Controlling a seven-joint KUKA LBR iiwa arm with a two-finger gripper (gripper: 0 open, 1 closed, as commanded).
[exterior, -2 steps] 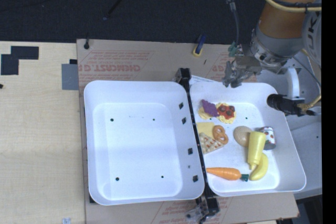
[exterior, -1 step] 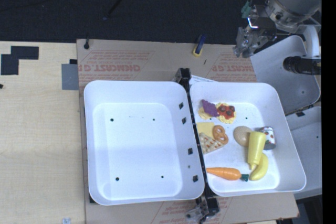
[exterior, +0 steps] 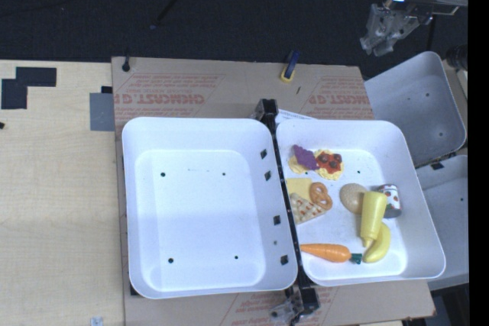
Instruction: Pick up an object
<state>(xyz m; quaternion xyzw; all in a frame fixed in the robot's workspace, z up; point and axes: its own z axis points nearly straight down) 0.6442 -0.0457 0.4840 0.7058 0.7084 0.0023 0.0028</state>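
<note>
Pick not started: end effector [exterior: 386, 30] hangs far right, grip state unclear, toys untouched in right bin [exterior: 416, 164].

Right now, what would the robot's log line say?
claw: high, away from bins | toys: right bin | carrot: untouched | nothing held

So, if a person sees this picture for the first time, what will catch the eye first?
Probably the bright toy food crowded in the right bin: an orange carrot near its front edge, a yellow bottle beside a banana. Next, the robot's hand high above the bench, top right.
</note>
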